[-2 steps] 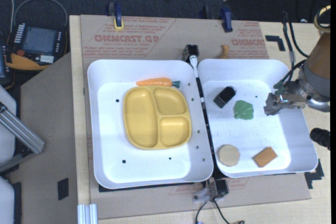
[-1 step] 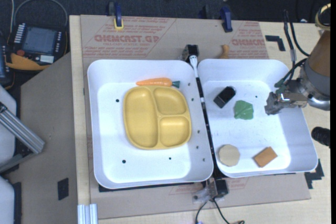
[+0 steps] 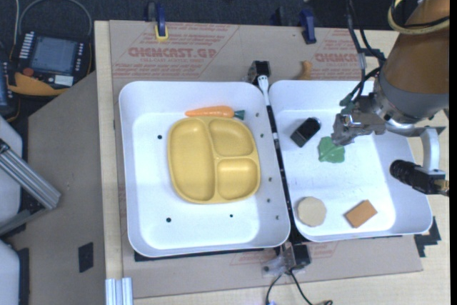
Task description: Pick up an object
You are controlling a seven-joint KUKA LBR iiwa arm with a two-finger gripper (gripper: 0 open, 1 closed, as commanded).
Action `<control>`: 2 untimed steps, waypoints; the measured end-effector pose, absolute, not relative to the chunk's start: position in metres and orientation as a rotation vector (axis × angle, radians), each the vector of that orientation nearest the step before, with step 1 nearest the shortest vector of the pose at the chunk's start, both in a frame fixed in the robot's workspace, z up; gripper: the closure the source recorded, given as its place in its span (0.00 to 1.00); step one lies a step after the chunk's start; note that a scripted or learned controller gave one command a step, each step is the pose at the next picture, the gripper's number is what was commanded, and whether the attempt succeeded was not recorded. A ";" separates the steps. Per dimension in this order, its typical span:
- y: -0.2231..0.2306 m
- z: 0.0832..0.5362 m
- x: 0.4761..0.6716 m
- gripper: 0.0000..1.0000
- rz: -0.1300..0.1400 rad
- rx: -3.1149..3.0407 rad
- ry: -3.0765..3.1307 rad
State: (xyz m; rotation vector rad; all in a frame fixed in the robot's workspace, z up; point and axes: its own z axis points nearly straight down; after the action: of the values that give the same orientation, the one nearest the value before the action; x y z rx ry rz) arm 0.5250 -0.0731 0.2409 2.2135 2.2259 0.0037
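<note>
In the right bin lie a green leafy piece, a black block, a round beige cookie and an orange-brown block. My gripper hangs over the right bin, directly above the upper edge of the green piece and just touching or nearly touching it. The black block lies a short way to its left. In the left bin a yellow divided plate sits in the middle, with an orange carrot along its far edge.
The grey arm with its orange band covers the right bin's far right corner. A black cylindrical part juts over the bin's right rim. Clamps stand at the cardboard's back edge. A black divider fitting sits between the bins.
</note>
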 end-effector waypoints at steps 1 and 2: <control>-0.024 0.246 0.554 1.00 0.005 2.213 2.226; 0.027 0.231 0.572 1.00 0.003 2.214 2.226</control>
State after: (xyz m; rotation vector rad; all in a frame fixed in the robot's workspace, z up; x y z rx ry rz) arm 0.5719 0.0273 0.2310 2.2145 2.2258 0.0029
